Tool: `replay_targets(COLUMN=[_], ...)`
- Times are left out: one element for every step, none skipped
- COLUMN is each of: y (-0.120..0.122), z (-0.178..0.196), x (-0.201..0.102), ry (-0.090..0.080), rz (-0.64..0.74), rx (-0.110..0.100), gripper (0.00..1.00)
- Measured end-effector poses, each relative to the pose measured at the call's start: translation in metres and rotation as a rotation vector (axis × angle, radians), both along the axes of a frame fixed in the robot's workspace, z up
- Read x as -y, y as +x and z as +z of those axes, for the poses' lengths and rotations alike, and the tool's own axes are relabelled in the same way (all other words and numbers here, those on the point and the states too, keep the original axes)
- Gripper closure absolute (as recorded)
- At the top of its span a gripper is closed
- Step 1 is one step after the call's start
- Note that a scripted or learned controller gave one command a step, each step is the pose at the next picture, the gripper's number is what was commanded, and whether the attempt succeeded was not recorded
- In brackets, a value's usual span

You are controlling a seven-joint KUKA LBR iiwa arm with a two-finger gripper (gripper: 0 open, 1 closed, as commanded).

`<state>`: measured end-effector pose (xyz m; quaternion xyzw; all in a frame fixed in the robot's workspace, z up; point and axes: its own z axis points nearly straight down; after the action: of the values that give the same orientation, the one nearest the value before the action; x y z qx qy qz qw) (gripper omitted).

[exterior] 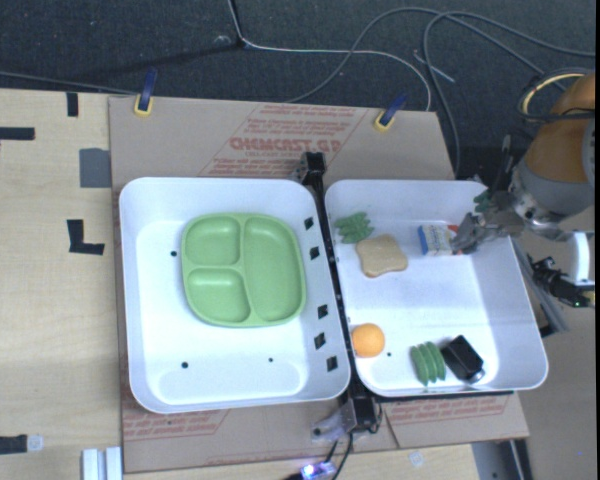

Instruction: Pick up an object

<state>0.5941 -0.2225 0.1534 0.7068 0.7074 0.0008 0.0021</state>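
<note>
the tool (467, 236) sits low at the right bin's (500, 368) far right edge, touching or just beside a small white packet with blue and red print (435, 238); whether it is spread or pinching, i cannot tell. a tan flat sponge-like piece (382, 256) lies near. risk: the thin packet slides against the wall, or the grip glances off it.

Red "CHEMCAST GP" print on the brown board (280, 138)
</note>
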Motion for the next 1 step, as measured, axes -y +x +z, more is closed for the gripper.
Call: replay_targets(y=[-0.0053], z=[0.0616], x=[0.001], ry=[-0.001], rz=[0.0], rx=[0.001], gripper=[1.0])
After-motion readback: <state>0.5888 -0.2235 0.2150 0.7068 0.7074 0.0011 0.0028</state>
